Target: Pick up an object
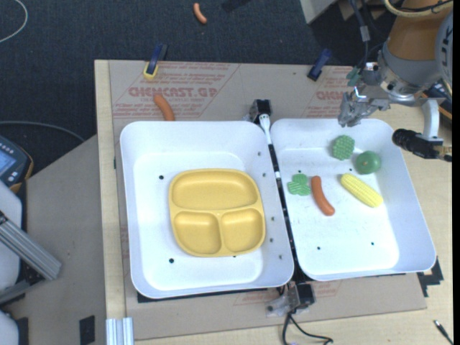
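Note:
The right white bin (402, 243) holds several toy foods: a green bumpy piece (343, 147), a round green fruit (368, 162), a yellow corn cob (361, 190), an orange-red sausage (323, 195) and a small green leafy piece (298, 185). My gripper (352, 115) hangs over the bin's far edge, just beyond the green bumpy piece, with nothing seen between its fingers. The grey arm with its orange band rises to the upper right.
The left white bin (144, 192) holds a yellow divided plate (215, 210). An orange sausage (164, 107) lies on the cardboard behind the left bin, another (200, 13) on the dark floor. Clamps (153, 61) grip the board's far edge. A black part (413, 141) juts in at right.

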Action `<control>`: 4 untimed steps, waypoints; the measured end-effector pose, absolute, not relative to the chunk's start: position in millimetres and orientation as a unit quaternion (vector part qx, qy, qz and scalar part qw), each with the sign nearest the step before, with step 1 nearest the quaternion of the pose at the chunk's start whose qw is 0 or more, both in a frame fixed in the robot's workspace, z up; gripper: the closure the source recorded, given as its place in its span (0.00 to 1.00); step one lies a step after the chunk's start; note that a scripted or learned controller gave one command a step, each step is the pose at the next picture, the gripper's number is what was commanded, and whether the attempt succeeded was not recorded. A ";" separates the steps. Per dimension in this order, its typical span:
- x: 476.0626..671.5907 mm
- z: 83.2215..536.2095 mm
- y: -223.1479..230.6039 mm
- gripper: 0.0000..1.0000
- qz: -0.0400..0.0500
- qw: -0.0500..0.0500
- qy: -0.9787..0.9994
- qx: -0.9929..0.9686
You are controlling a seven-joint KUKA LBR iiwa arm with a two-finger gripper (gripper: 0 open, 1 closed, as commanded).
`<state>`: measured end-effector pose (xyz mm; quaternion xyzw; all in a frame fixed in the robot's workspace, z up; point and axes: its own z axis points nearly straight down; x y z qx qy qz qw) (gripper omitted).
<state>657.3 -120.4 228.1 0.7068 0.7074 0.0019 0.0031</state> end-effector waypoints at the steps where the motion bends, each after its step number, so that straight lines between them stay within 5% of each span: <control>1: 663.9 228.7 -69.5 1.00 0.002 0.001 0.709 0.705; 4: 642.3 217.9 81.8 1.00 -0.001 -0.002 0.709 0.705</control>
